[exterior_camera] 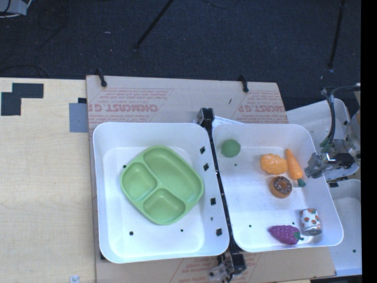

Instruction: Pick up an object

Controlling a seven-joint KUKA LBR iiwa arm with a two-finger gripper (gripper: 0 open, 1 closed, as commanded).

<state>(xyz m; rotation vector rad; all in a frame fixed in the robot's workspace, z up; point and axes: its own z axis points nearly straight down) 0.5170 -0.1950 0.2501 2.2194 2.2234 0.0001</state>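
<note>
On the pale wooden counter (41, 181) two shallow white plastic bins sit side by side on a sheet of printed cardboard (182, 102). The left bin (109, 140) holds a light green three-compartment plastic plate (162, 184), lying flat near its middle and turned at an angle to the bin's walls. The right bin (259, 135) holds the small things I could pick: a dull green ball (230, 148) near the far left corner, a rounded orange toy fruit (273, 164) toward the middle, and a long orange toy carrot (293, 164) just beside it on the right, its green tip pointing to the near side. Just in front of the orange fruit lies a small brown round toy with a dark top (281, 186), touching or nearly touching it. Near the front wall rest a purple bunch of toy grapes (284, 234) and, just beside it toward the right corner, a small white can with red spots (311, 221). My claw (321, 165) hangs at the right wall of the right bin, close to the carrot's tip; whether it is spread or pressed together I cannot tell, and nothing shows pinched in it.
</note>
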